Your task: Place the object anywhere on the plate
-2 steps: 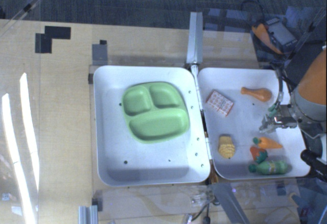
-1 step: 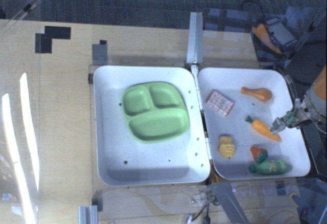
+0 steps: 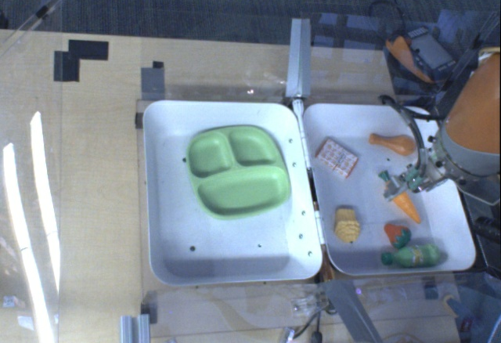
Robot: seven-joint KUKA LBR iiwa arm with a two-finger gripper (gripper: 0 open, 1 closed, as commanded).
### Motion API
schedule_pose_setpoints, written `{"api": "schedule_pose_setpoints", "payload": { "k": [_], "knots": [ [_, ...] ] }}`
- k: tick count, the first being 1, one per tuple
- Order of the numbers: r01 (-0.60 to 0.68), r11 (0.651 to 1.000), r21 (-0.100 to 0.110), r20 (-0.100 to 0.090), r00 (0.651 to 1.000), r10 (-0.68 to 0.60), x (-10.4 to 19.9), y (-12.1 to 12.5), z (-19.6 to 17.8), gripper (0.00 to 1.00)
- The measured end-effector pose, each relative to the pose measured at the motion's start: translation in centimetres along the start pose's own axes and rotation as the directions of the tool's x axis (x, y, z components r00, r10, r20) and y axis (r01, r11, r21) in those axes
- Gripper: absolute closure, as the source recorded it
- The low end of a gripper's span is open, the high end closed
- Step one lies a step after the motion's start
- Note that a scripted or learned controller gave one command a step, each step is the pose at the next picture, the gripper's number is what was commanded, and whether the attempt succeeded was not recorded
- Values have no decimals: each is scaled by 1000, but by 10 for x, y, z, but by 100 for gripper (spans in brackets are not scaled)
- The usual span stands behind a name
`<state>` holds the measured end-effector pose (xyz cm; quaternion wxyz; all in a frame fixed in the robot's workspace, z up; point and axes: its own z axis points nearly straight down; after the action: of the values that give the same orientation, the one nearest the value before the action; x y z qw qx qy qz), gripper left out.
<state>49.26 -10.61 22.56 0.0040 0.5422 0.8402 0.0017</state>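
Gripper [image 3: 397,183] low in right bin [image 3: 462,212], right at the carrot's [image 3: 406,207] top end; can't tell if it's open or closed. Carrot lies on bin floor. Plate [image 3: 237,171] sits in left bin [image 3: 168,200]. Also in right bin: waffle [image 3: 337,158], corn [image 3: 347,225], bottle [image 3: 412,257], strawberry [image 3: 397,235].

Legible text, labels, brands, numbers: none. The small pink-and-white card [image 3: 337,158] in the right bin [image 3: 462,255] bears a grid-like print, too small to read.
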Motion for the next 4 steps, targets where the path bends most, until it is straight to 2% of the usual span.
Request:
{"api": "schedule_pose_setpoints", "payload": {
  "k": [1, 2, 3, 4],
  "knots": [
    [121, 993, 1, -3, 993, -121, 54, 87, 6, 100],
    [318, 948, -2, 0, 948, -318, 19, 144, -91, 100],
    [427, 904, -2, -2, 904, -427, 43, 203, -32, 100],
    [439, 899, -2, -3, 899, -439, 144, 221, -39, 100]
  ]
}}
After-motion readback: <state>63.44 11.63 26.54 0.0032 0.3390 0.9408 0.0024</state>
